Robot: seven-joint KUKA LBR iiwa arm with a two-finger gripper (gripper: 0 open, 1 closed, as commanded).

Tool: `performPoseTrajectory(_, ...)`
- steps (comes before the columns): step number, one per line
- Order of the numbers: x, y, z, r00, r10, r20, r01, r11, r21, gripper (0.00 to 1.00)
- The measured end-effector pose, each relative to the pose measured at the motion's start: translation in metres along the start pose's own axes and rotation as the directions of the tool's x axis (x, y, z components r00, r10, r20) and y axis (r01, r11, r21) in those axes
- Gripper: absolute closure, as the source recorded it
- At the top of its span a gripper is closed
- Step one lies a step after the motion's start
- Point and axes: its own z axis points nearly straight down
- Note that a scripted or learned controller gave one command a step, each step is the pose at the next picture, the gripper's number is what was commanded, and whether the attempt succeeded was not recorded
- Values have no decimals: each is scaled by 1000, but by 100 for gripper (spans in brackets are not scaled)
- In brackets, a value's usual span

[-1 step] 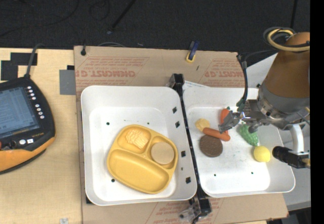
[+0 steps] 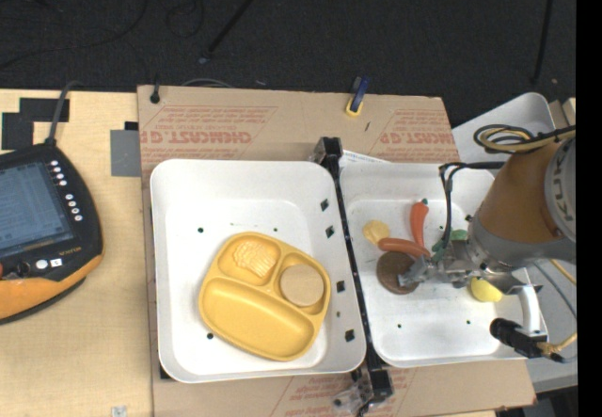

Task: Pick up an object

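Objects for picking lie in the right white bin [image 2: 414, 349], clustered around the gripper [image 2: 425, 266], which sits low over the bin floor; whether it is parted or closed cannot be told from this angle. Directly at its tip lies a round brown disc-shaped piece [image 2: 395, 274], touching or just beside the tool. Just above that disc rests an orange-red sausage-shaped toy [image 2: 403, 245], and beyond it a small yellow rounded lump [image 2: 375, 232]. A second orange-red carrot-like stick [image 2: 419, 215] lies further up from the disc, nearer the bin's back wall. On the other side of the gripper from the disc, a yellow lemon-like piece [image 2: 485, 290] peeks out under the grey arm with its orange band [image 2: 515, 199].

Judging by position, the brown disc looks like the target. A clean grasp likely calls for centring over it and coming straight down, since the sausage toy is close enough to be nudged or caught by accident.

Far from the disc, across the divider, the left white bin [image 2: 188, 189] holds a yellow compartment plate of plastic [image 2: 254, 312].
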Motion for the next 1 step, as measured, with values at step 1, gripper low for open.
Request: performPoseTrajectory(1,79,27,-5,1000,-8,4,8,1000,-9,0)
